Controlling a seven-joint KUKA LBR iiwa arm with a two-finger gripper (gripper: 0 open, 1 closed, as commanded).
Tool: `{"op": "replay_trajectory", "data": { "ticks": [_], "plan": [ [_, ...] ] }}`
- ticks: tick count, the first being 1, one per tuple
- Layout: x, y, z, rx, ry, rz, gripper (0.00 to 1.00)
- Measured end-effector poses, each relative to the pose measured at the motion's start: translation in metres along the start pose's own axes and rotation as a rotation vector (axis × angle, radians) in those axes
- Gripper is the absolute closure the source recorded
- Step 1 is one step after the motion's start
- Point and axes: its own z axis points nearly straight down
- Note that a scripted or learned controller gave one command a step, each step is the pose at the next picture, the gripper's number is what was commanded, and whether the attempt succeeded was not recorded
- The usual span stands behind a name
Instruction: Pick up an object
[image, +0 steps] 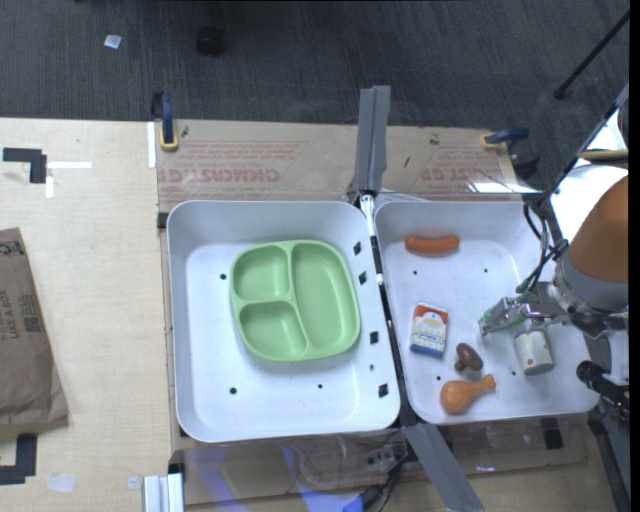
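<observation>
Claw (497, 318) low in right bin (480, 268), grip state unclear, carton (429, 331) print unreadable

Dark grey carpet (280, 50) covers the floor beyond the bench. The pale wooden benchtop (90, 290) carries a cardboard sheet (260, 165) and a brown paper bag (25, 330).

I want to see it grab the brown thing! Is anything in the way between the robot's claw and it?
Nothing visible. The gripper hangs in the right bin, just right of the small brown object, with bare bin floor between them. The white cylinder lies off to the right.
</observation>
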Motion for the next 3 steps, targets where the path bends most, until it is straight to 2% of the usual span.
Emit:
{"op": "replay_trajectory", "data": {
  "ticks": [1, 2, 3],
  "plan": [
    [0.000, 0.000, -0.009, 0.001, 0.000, 0.003, 1.00],
    [0.000, 0.000, -0.009, 0.001, 0.000, 0.002, 0.00],
    [0.023, 0.055, -0.002, -0.004, -0.001, 0.029, 0.00]
  ]
}}
